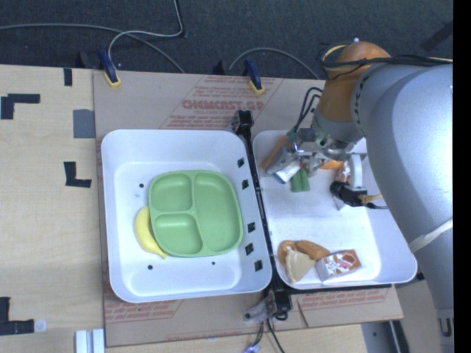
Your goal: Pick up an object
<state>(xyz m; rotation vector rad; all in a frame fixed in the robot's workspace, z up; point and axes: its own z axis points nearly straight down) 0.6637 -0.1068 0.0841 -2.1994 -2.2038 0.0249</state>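
Observation:
My gripper (296,166) hangs low over the far part of the right bin (368,234), with the grey arm coming in from the right. A small green object (300,182) lies right under its tip, touching or nearly touching it. An orange piece (274,153) sits just left of the gripper by the bin's far left corner. At the near side of that bin lie a brown and tan pastry-like item (298,257) and a small red and white packet (338,263).
The left bin (121,197) holds a green divided plate (195,213) with a yellow banana (146,235) against its left edge. A black divider rail (254,197) runs between the bins. Cables and clamps lie beyond the bench's far edge.

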